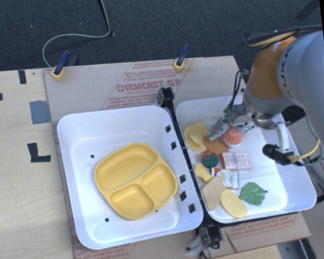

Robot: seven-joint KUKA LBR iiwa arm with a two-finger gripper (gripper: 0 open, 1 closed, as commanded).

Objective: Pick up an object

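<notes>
Toy food pile (222,168), right bin (296,194), yellow tray (135,180) left bin (75,166)

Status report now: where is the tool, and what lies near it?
Tool low over the right bin, above the toy-food pile. Red-and-white round piece just beside it, nothing seen gripped. Yellow tray in the left bin, apart.

The left bin (73,166) has bare floor along its rim, but the yellow divided tray (135,180) takes up its middle. In the right bin (302,194), toy food (219,169) crowds the left half against the divider (183,158); the right half is bare floor. The arm (287,78) overhangs its upper right corner.
</notes>
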